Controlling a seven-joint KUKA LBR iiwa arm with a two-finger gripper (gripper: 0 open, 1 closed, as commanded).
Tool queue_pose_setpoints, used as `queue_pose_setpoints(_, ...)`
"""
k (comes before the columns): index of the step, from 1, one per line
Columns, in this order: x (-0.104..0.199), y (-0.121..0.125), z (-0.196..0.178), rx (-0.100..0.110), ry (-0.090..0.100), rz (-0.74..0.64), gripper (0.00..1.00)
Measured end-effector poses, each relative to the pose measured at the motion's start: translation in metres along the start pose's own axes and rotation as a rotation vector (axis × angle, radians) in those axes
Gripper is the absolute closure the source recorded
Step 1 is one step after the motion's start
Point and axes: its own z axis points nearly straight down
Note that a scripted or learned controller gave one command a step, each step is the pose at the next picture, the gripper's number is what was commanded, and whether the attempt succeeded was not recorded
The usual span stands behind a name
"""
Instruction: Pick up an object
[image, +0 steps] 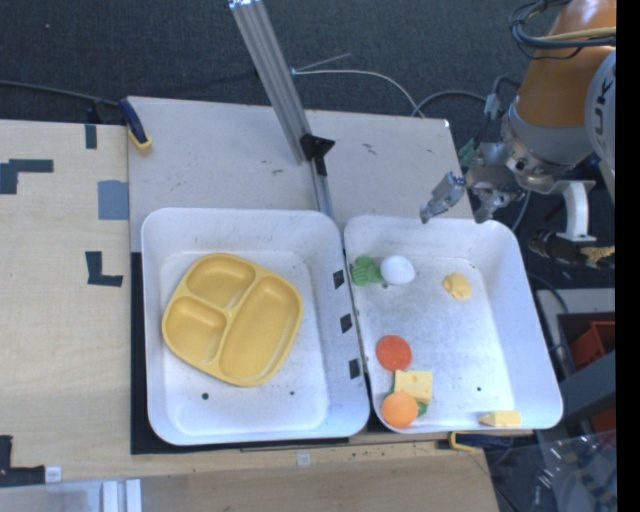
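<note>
Left to right: your left shallow white bin (160, 300) holds a yellow plastic divided tray (233, 317). The right white bin (520, 300) has a green leafy piece (365, 270) touching a white ball (398, 269), w/ an orange-red disc (394, 352), yellow cheese wedge (414, 385), orange ball (400, 410) & pale yellow lump (457, 286). The grey-orange arm (560, 90) hangs over the top-right corner; its two-finger gripper (458, 198) looks spread, pinching nothing.

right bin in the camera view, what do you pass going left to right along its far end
green piece → white ball → small yellow lump
</note>
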Motion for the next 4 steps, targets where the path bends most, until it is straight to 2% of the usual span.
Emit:
queue_pose_setpoints(1, 0.049, -0.077, 0.098, 0.013, 0.003, 0.001, 0.0)
queue_pose_setpoints(2, 0.103, -0.114, 0.093, 0.005, 0.002, -0.002, 0.0)
queue_pose_setpoints(3, 0.1, -0.113, 0.084, 0.003, 0.001, 0.001, 1.0)
queue_pose_setpoints(4, 0.121, -0.069, 0.063, -0.004, 0.0, -0.002, 1.0)
